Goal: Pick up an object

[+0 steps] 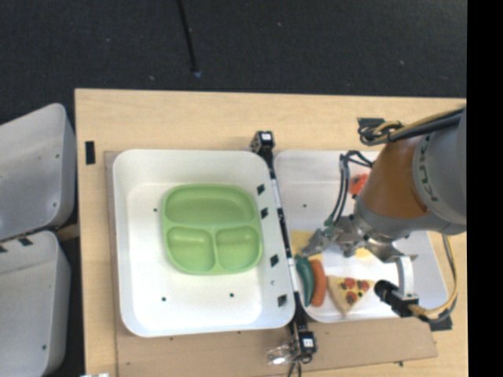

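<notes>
The right bin [314,171] holds several toy foods. A red-orange sausage [317,280] lies near the front left corner, with a teal-green piece [303,272] right beside it against the bin's left wall. A pizza slice [348,290] lies just right of the sausage. A yellow piece [302,237] peeks out by the gripper. An orange-red object [358,183] shows behind the arm's cables. My gripper [321,240] hangs low over the bin's left half, just behind the sausage and the teal-green piece, with nothing visibly held.
A green divided plate [211,228] rests in the middle of the left bin [141,305]. A divider with black clips [275,218] separates the two bins. The grey and orange arm [409,183] covers much of the right bin's back and right part.
</notes>
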